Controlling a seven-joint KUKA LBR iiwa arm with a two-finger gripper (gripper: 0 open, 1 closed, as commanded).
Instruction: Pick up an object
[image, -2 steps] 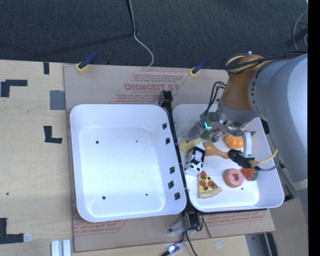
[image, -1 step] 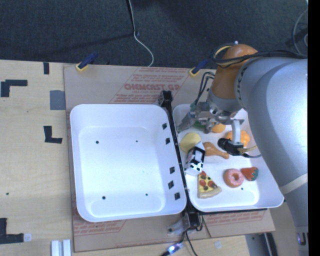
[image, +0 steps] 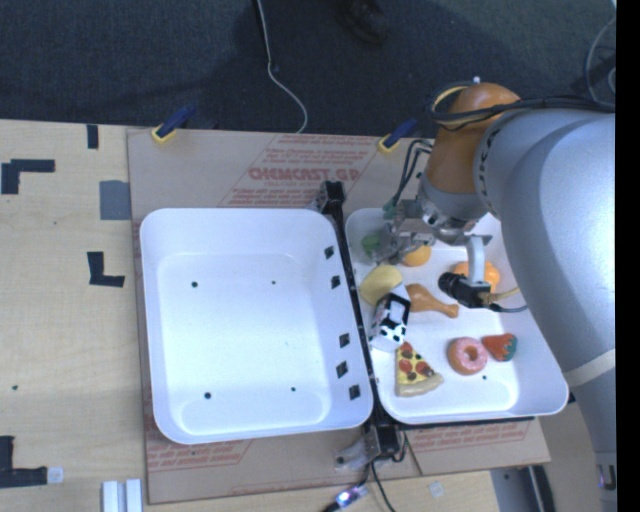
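A: So, where is the arm (image: 540, 170)?

B: Reaching in from the right, over the far edge of the right bin (image: 530, 395). Gripper (image: 400, 238) low near that bin's far left corner.

A: Fingers?

B: Cannot tell. Too dark and cluttered at the tip to judge wide or narrow, or whether anything sits between them.

A: Toys in that bin?

B: A green piece (image: 373, 241) just beside the gripper tip, at the far left corner. A yellow lemon-shaped toy (image: 380, 283) by the left wall. A drumstick (image: 432, 299) mid-bin. A black-and-white checkered block (image: 393, 322) against the left wall. A pizza slice (image: 414, 368) toward the near edge. A pink doughnut (image: 467, 355) beside it, then a strawberry (image: 500, 347) nearer the right edge.

A: Left bin (image: 240, 320)?

B: White, touching the right bin along their shared wall.
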